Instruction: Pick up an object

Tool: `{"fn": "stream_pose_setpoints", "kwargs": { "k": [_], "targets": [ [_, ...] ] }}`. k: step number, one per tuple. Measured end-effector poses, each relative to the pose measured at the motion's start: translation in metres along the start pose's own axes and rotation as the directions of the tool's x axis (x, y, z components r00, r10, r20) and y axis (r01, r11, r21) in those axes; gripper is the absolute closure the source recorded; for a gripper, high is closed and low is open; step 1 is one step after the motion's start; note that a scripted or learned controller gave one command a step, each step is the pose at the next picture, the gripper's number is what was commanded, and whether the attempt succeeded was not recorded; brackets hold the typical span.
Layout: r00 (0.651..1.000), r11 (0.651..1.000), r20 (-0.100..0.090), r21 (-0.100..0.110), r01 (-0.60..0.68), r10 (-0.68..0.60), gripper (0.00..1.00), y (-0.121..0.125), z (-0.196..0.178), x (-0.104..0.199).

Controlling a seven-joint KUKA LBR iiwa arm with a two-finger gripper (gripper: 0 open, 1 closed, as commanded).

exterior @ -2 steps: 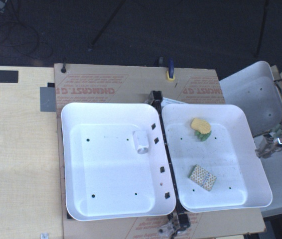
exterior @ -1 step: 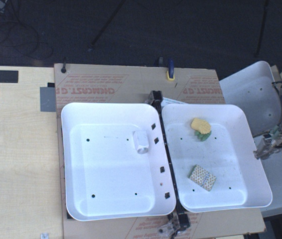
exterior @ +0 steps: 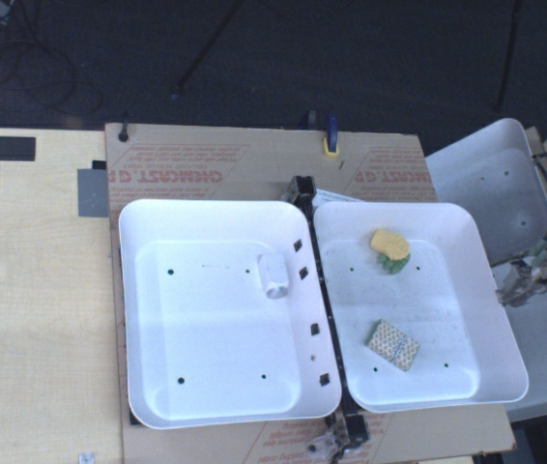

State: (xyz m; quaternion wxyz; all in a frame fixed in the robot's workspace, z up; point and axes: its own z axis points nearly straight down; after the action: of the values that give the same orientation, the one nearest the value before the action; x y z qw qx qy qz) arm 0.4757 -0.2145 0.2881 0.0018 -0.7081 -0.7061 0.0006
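Observation:
The right bin [exterior: 486,259] holds two objects. A yellow sponge with a green underside [exterior: 389,247] lies near its back middle. A small patterned packet [exterior: 392,344] lies tilted toward its front middle. In the left bin [exterior: 148,288] a small white cylinder [exterior: 274,275] rests on its side close to the right wall, in the back half.
A row of black clips [exterior: 314,329] runs along the seam between the two bins. A grey metal plate [exterior: 491,177] with loose cables [exterior: 525,278] stands just right of the right bin. Brown board [exterior: 215,167] lies behind the bins, pale bench [exterior: 32,307] to the left.

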Motion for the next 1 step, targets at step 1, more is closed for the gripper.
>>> {"fn": "stream_pose_setpoints", "kwargs": {
  "k": [1],
  "targets": [
    [1.000, 1.000, 0.001, -0.001, 0.000, 0.000, 1.00, -0.0003, 0.0020, 0.0000]
  ]
}}
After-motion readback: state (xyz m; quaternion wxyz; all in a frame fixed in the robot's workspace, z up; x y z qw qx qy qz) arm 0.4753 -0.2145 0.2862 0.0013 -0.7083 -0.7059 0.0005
